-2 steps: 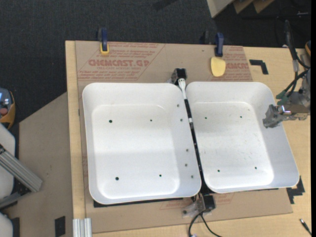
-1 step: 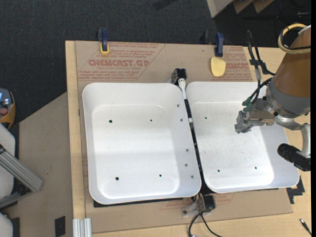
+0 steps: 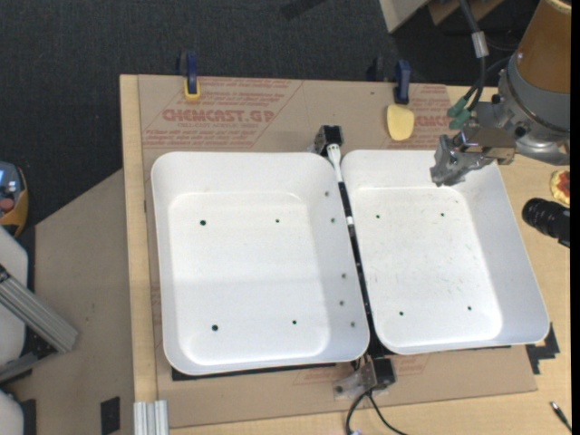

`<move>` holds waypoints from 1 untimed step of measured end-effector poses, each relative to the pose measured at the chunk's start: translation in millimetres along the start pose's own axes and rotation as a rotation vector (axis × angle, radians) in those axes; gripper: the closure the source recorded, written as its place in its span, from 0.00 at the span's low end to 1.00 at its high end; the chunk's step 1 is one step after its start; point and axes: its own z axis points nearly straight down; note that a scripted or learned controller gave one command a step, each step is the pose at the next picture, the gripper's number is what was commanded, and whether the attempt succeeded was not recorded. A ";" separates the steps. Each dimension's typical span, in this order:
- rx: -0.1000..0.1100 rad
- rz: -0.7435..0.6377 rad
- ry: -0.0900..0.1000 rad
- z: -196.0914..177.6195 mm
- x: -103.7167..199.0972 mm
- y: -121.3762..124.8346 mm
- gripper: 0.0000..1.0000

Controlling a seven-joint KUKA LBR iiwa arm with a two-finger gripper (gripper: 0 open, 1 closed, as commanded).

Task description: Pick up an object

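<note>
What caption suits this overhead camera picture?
Robot gripper poised above the right white bin's far edge, the left bin alongside.

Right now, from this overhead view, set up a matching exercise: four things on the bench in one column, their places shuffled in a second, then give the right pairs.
Things:
1. claw
2. yellow object
3. left bin
4. blue-and-yellow clamp

Places:
A. on the board's far edge, toward its left corner
B. on the board just beyond the right bin's far rim
C. over the right bin's far right corner
D. beside the right bin, nearer the view's left

Pairs: 1-C, 2-B, 3-D, 4-A
</note>
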 end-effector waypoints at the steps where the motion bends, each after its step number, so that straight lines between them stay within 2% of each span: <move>1: 0.027 0.006 -0.001 107.6 15.3 46.0 1.00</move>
